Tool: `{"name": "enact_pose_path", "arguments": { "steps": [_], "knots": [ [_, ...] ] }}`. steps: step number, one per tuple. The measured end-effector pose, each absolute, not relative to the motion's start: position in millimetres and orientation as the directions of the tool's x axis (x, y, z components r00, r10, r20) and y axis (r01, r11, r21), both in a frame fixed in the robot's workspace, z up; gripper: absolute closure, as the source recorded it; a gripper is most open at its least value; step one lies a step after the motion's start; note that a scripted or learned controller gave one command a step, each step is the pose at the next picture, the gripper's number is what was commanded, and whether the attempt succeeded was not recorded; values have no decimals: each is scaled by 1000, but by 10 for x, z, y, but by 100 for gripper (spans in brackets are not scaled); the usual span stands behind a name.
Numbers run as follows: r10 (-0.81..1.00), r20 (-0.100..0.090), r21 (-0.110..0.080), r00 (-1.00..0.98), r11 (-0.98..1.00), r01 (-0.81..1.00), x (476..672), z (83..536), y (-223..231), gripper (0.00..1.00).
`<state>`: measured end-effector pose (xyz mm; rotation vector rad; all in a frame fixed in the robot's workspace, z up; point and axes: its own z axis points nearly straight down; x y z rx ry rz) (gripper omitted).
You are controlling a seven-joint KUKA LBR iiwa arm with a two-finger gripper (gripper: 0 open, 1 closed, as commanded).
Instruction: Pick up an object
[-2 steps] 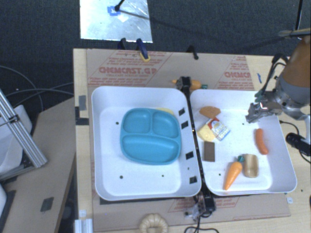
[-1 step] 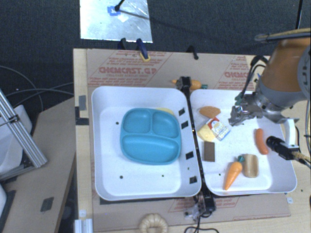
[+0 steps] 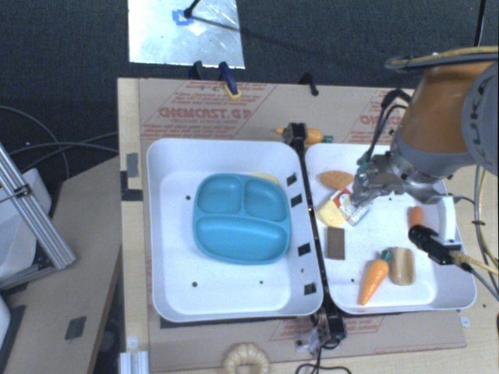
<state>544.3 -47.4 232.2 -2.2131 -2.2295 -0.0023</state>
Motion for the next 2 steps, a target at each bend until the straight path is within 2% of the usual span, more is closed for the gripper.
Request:
{"name": "enact_pose_path", "arguments": {
  "steps": [1, 2],
  "knots": [
    [1000, 0, 2, -6, 6, 1000, 5409, 2266, -259, 100],
    [1000, -1, 1, -1, 1, 1000, 5408, 2148, -355, 100]
  ]
}}
